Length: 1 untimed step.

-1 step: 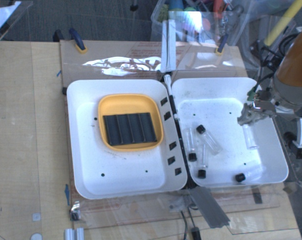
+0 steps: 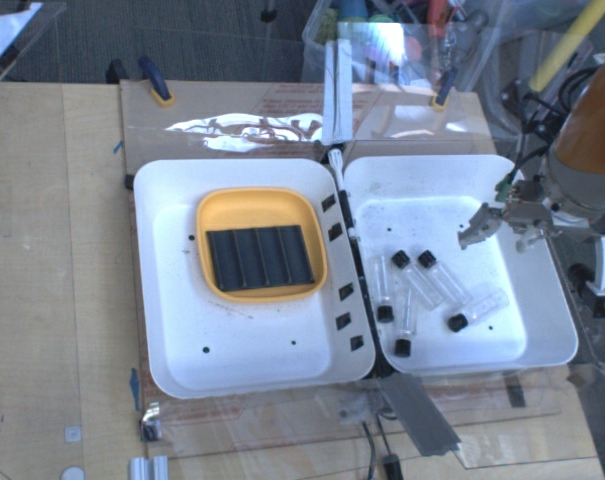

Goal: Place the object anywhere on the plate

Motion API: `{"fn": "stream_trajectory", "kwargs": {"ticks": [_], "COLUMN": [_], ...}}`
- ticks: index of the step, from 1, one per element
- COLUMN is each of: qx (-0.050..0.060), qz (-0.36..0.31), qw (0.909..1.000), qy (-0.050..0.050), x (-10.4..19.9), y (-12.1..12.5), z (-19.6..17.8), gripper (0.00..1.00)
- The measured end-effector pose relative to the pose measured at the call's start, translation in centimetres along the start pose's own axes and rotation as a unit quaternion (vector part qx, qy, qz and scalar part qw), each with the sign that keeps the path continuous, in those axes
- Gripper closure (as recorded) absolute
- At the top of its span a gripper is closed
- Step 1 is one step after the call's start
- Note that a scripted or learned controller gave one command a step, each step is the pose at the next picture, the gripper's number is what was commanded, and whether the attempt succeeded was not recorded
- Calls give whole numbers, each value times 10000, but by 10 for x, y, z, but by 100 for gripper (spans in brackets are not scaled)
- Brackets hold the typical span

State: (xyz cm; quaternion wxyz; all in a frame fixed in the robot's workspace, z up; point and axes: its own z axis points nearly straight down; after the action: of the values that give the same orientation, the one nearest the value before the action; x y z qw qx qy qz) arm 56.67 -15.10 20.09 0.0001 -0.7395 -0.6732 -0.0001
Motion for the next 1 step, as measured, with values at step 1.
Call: {"fn": "stream_trajectory", "kwargs": {"ticks": [1], "qx": [-13], "qz": [-1438], "qw": [9896], "qy": [-12], "x": [-39], "y": [0], "z": [-151], "gripper": [0]}}
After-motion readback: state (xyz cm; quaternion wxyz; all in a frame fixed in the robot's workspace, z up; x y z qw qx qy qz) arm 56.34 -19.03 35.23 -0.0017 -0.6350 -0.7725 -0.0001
